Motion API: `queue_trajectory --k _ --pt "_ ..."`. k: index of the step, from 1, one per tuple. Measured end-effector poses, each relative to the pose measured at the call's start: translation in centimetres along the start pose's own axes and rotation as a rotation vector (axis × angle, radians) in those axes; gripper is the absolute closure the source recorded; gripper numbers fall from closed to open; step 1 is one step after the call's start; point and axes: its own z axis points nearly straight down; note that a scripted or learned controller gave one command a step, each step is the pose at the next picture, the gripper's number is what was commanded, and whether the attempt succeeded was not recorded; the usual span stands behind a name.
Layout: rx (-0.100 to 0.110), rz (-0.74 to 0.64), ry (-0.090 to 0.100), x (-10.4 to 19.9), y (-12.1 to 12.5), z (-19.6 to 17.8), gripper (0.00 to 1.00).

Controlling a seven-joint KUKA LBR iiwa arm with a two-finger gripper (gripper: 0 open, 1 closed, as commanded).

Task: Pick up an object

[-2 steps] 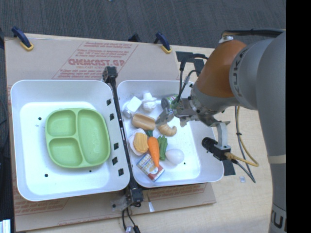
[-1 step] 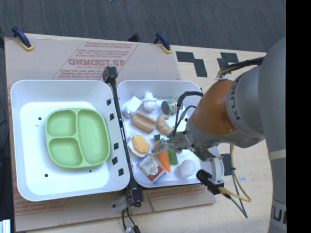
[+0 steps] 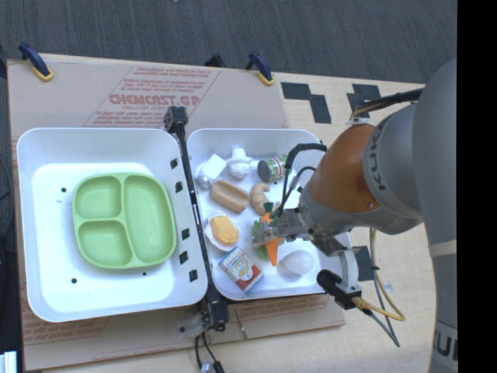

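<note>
Camera view from above: a grey arm (image 3: 404,169) with an orange band is reaching in from the right over the right-hand white bin (image 3: 311,142), its wrist hanging low above the bin's middle. The pincer (image 3: 273,225) is sitting among the toys, hidden under the wrist housing, so whether it is open, closed or gripping anything cannot be told.

An orange carrot-shaped toy (image 3: 272,249) with a green top is lying directly beneath the pincer, its tip pointing toward the bin's near edge. Just beside it, a white egg-shaped piece (image 3: 295,264) is resting near the bin's front right corner. A small printed carton (image 3: 239,269) with a red edge is lying tilted at the front of the bin. A round yellow-orange food toy (image 3: 224,229) is sitting on a small white dish near the bin's left wall. Behind it, a brown sausage-like roll (image 3: 228,196) is lying slantwise, with a tan peanut-shaped piece (image 3: 259,198) just to its right. A small green-labelled can (image 3: 272,168) and some white pieces (image 3: 239,162) are lying toward the far side.

In the left bin (image 3: 31,231), a pale green divided plate (image 3: 124,221) with three compartments is lying flat. Both bins are resting side by side on a cardboard-covered desk (image 3: 155,92).
</note>
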Motion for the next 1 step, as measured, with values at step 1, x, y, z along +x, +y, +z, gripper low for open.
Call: queue_trajectory --k 1 --pt "-0.008 0.007 -0.001 2.71 -0.26 -11.45 1.0"
